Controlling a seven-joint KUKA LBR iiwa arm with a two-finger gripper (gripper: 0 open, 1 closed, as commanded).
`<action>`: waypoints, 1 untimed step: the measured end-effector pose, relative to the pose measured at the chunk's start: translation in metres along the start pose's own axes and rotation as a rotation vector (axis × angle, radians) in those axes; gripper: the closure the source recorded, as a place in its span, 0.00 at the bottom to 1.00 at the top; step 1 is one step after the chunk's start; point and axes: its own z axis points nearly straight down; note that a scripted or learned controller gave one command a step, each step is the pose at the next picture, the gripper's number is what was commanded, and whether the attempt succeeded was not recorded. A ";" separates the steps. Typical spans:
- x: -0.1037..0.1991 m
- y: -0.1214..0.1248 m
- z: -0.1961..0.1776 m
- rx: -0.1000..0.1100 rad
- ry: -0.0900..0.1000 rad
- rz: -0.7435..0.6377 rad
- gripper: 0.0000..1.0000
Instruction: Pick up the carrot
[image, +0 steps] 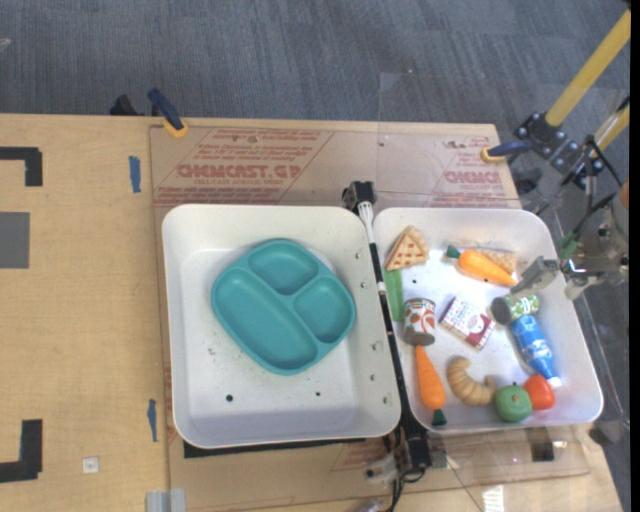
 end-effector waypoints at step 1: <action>0.003 0.063 0.056 -0.004 -0.002 0.153 0.00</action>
